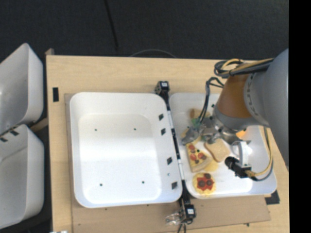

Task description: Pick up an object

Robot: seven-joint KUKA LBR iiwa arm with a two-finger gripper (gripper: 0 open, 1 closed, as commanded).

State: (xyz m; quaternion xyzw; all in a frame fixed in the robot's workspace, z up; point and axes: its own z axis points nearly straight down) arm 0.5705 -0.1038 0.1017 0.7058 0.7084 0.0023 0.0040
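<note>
The right bin (257,186) holds several toy food pieces. A pizza slice with red toppings (197,157) lies near its left wall, and a tan bread slice (219,151) lies just right of it. A round yellow tart with red toppings (204,183) sits at the bin's front. A small yellow-brown piece (188,136) and a greenish piece (195,124) lie farther back on the left. My gripper (212,134) hangs low over the bin's middle, just behind the bread slice and the pizza slice. The wrist hides what is under it.
The left bin (77,144) is a broad white tray beside the right one, with a black-clipped divider (171,144) between them. The arm's orange band (233,98) and grey body cover the right bin's back right. Black cables (243,171) loop by the bin's right side.
</note>
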